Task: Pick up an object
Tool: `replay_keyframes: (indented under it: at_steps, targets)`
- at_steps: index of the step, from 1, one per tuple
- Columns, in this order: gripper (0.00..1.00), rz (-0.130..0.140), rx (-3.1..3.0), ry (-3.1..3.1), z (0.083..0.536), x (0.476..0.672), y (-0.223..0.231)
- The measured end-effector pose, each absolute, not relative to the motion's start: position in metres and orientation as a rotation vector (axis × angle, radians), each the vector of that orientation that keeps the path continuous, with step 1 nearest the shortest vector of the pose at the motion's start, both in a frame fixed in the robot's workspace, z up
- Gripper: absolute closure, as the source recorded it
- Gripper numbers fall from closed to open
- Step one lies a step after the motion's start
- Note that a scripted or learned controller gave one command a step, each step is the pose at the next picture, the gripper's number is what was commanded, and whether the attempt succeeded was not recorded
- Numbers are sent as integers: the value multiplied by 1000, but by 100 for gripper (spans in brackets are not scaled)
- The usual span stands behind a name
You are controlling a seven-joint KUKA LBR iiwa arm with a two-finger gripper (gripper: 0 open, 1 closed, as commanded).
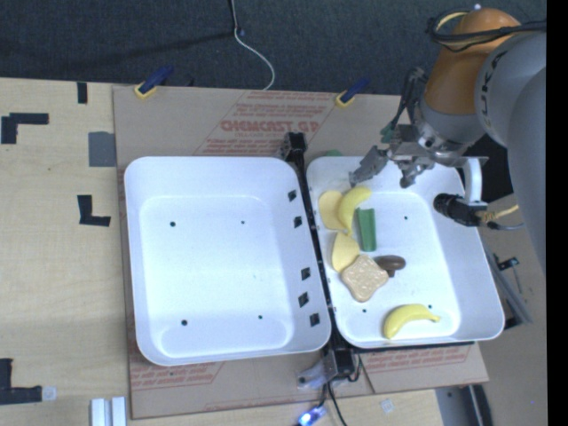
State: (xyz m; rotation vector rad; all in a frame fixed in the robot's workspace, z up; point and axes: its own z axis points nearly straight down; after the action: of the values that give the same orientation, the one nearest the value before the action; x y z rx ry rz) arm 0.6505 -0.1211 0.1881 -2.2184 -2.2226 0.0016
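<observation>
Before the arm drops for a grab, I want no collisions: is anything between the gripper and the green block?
Nothing visible. The gripper hangs above the right bin, with bare floor between it and the green block.

The bench (53, 264) bears two white bins (213, 180) (on cardboard (257, 122)).

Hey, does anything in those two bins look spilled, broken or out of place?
Nothing stands out. The toy foods, among them a banana, a green piece and a cracker, lie loosely in the right bin, none spilled over its rim.
</observation>
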Motion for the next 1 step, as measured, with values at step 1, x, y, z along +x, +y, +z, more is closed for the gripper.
replay_keyframes:
  at_steps: [1]
  targets:
    - [0,8,-2215,-2221,78,654,-114]
